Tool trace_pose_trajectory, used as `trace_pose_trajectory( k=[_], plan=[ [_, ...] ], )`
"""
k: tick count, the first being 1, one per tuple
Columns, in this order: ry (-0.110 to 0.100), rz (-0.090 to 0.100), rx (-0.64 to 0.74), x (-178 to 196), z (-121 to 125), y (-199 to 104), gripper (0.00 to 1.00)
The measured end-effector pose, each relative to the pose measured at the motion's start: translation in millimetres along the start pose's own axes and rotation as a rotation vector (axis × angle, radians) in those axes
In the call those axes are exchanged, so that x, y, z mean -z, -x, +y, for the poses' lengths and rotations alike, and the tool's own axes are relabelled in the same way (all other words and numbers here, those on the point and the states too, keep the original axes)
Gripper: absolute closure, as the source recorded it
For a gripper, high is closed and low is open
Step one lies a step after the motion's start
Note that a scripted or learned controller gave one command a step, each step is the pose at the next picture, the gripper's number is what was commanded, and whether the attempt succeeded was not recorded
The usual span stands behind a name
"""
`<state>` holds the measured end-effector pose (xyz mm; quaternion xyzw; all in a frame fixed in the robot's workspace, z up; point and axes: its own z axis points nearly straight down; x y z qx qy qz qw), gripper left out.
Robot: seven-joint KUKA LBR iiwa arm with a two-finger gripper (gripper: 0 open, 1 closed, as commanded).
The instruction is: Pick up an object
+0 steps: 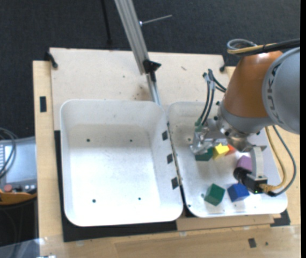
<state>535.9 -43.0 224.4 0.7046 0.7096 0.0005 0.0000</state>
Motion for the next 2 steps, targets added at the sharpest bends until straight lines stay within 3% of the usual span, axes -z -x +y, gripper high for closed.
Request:
trace_pose_trajectory(
  k=[2],
  plan=[
    [0.0,0.0,0.0,2.3,22.0,-106.6,1.0]
  ],
)
